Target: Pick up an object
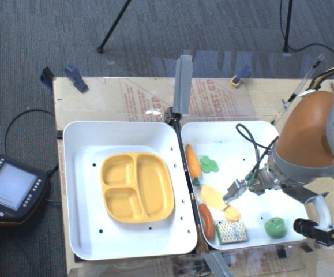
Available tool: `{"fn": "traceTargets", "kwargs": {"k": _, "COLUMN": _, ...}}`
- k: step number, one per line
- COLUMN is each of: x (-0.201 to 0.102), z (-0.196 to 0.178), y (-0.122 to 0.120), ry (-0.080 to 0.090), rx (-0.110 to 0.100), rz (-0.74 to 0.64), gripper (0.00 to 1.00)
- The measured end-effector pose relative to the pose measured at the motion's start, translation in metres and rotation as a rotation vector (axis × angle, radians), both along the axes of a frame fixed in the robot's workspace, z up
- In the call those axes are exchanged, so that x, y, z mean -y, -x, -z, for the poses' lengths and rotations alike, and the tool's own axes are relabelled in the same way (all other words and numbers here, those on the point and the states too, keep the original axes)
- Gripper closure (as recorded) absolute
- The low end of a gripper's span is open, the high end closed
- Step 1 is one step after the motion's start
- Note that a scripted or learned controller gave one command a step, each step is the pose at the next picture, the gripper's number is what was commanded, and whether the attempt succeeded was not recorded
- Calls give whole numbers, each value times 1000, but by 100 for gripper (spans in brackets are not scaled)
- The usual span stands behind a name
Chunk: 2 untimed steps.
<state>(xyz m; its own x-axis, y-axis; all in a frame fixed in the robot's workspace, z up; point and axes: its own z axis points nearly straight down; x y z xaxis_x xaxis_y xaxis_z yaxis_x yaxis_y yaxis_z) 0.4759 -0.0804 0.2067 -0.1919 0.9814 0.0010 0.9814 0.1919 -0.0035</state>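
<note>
My gripper (pixel 231 194) hangs low over the right bin (pixel 253 133), reaching in from the right. It sits just right of a pale yellow slice (pixel 211 197) and just above a smaller yellow piece (pixel 232 214). I cannot tell whether it touches either one. Along the bin's left wall lies an orange carrot (pixel 193 160), with a green leafy piece (pixel 208 165) beside it. A red-brown sausage (pixel 206 220) lies near the front left corner. Next to it is a small dotted box (pixel 231 232). Near the front right sits a green apple (pixel 275 227).
The left bin (pixel 80 154) holds a yellow divided plate (pixel 137 187). The arm's orange band and grey wrist (pixel 305 137) cover the right bin's right side. A black cable (pixel 253 143) loops over the bin's back part. A handheld controller (pixel 8 188) lies off the bench at the left.
</note>
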Motion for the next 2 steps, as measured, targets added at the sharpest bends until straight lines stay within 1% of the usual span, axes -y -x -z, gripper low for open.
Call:
{"fn": "traceTargets", "kwargs": {"k": 1, "x": 21, "z": 96, "y": -16, "ry": -1, "rx": -12, "rz": 112, "gripper": 0}}
{"fn": "traceTargets", "kwargs": {"k": 2, "x": 23, "z": 121, "y": -38, "ry": 0, "rx": -3, "rz": 402, "gripper": 0}}
